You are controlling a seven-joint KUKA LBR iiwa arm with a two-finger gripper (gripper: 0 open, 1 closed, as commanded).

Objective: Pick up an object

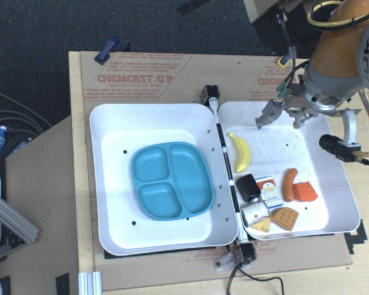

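My gripper [283, 117] hangs over the back of the right bin [332, 165], its two fingers spread open with nothing between them. A yellow banana [241, 152] lies near the bin's left wall, in front and to the left of the gripper. Toward the front lie a black block [248, 187], a small red and white carton [269, 192], a brown sausage [289, 184], an orange-red piece [305, 192], a waffle-like square [285, 217] and a pale wedge [259, 217].
The left bin [104, 165] holds a blue divided plate [171, 180]. A black clamp [210, 93] sits at the back where the bins meet. The grey and orange arm [341, 35] comes in from the upper right. A black part [338, 146] juts over the right bin's edge.
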